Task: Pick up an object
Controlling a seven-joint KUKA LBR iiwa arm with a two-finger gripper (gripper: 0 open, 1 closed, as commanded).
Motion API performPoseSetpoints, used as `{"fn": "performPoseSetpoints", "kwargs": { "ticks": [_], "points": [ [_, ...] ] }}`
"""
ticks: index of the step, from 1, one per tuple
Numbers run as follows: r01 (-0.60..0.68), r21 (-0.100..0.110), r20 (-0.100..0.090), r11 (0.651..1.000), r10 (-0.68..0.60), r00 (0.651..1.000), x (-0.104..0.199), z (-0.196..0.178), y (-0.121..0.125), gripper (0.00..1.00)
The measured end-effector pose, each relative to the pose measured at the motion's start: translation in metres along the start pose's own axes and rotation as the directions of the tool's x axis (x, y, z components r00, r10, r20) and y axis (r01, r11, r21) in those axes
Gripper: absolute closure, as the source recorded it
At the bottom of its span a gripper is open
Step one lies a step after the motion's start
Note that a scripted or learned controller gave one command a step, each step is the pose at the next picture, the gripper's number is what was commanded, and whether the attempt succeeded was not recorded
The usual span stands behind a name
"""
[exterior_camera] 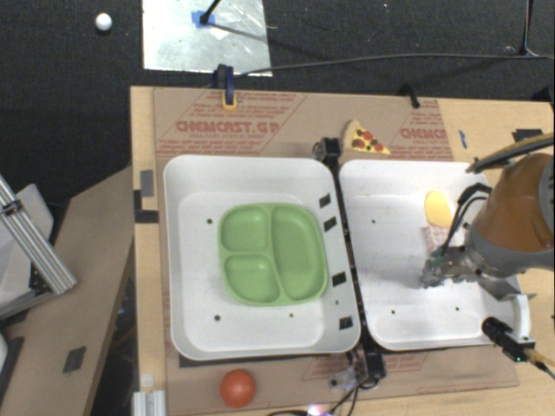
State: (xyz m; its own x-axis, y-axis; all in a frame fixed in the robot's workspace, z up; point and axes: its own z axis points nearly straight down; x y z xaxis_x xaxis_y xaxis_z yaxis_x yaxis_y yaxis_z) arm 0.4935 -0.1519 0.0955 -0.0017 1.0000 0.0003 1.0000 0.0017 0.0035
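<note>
In the right bin [390, 319] a yellow rounded object [438, 206] lies near the far right side. Just below it sits a small pale pink object [433, 236], partly covered by the arm. My gripper [436, 272] is low over the right bin's floor, a little nearer than the pink object, with the orange-banded wrist [520, 215] above it to the right. The arm's body hides what lies under the tip.
The left bin [186, 319] holds a green divided plate [271, 253]. A toy pizza slice [366, 139] lies on the cardboard behind the bins. A red ball [237, 387] rests in front of the left bin. Black clips line the seam between the bins.
</note>
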Motion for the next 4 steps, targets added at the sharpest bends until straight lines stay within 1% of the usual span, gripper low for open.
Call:
{"fn": "performPoseSetpoints", "kwargs": {
  "ticks": [1,2,3,4],
  "points": [
    [0.003,-0.004,0.002,1.0,-0.003,1.0,0.006,-0.061,0.006,1.0],
    [0.002,-0.003,0.002,1.0,-0.002,1.0,0.002,-0.106,0.002,1.0],
    [0.004,-0.004,0.002,1.0,-0.004,1.0,0.009,-0.155,0.01,1.0],
    [0.008,0.0,-0.002,1.0,-0.008,1.0,0.068,-0.157,0.024,1.0]
  ]
}}
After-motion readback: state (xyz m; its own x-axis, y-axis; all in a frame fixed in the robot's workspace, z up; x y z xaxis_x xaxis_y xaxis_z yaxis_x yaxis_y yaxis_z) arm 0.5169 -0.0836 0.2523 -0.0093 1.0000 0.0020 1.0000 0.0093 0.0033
